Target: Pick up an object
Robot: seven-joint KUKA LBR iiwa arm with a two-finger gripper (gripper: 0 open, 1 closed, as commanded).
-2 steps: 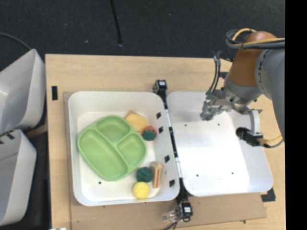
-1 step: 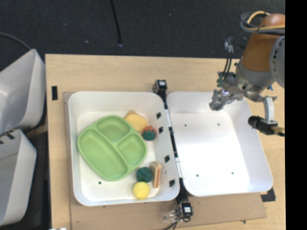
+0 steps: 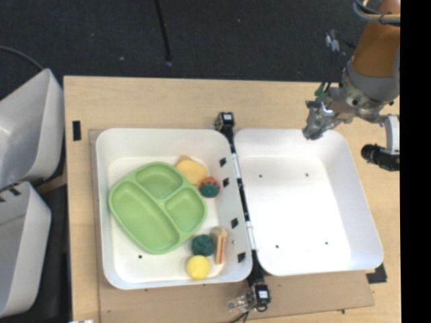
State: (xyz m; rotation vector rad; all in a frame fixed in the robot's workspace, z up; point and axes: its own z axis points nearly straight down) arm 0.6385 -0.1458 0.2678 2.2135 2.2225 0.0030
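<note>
Arm comes in from the right; its hand [image 3: 315,128] hangs over the far edge of the right bin [image 3: 350,180], near that bin's far-left corner. Can't tell if the hand is open or closed; nothing visible in it.

Right bin sits on the table [image 3: 168,99] w/ its left edge against the left bin [image 3: 101,180].

Left bin carries all the objs:
- green tray [image 3: 157,207], 3 compartments, lies flat in the bin's middle-left, turned at an angle to the bin walls.
- yellow-orange item [image 3: 191,169], just beside the tray's far-right edge, toward the bin's far side.
- small green ball w/ a red spot [image 3: 209,188], right next to that item, near the bin's right wall.
- dark green lump [image 3: 201,244], at the tray's near-right corner, touching or almost touching it.
- tan stick w/ red stripe [image 3: 219,245], just right of the lump, close to the bin's right wall; looks like a hot-dog toy but too small to be sure.
- yellow ball [image 3: 198,267], near the bin's near edge, just below the lump.

All objs are well apart from the hand, which is over the other bin.
</note>
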